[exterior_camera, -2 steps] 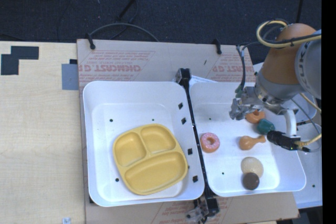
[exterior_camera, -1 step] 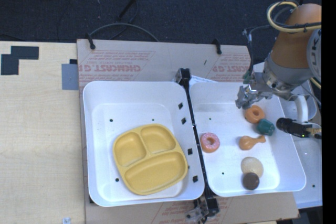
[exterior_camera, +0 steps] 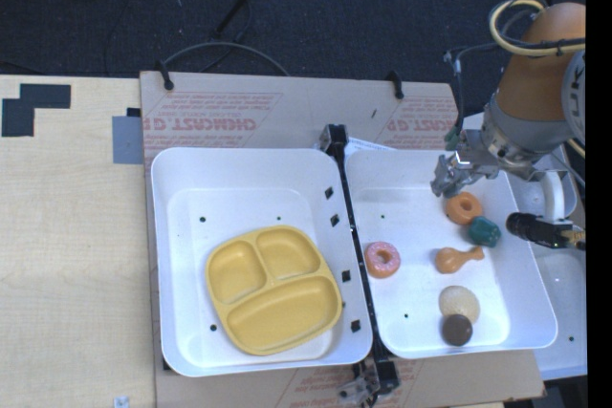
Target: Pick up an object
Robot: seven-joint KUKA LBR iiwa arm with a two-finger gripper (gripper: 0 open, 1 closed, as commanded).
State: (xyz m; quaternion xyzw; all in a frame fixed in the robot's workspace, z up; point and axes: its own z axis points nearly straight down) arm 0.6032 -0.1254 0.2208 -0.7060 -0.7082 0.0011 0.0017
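Camera view gives us the gripper (exterior_camera: 449,179) over the right bin's (exterior_camera: 535,320) far edge; we cannot tell its state. Just beside it, nearer us, lies an orange donut (exterior_camera: 464,207), then a teal toy (exterior_camera: 483,231); further off, a pink donut (exterior_camera: 382,259).

Bench (exterior_camera: 67,234) bears cardboard sheet (exterior_camera: 287,115), 2 bins (exterior_camera: 177,205).

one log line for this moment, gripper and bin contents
gripper: above right bin's far side, near orange donut, holding nothing visible | right bin: pink donut, teal piece | left bin: yellow tray
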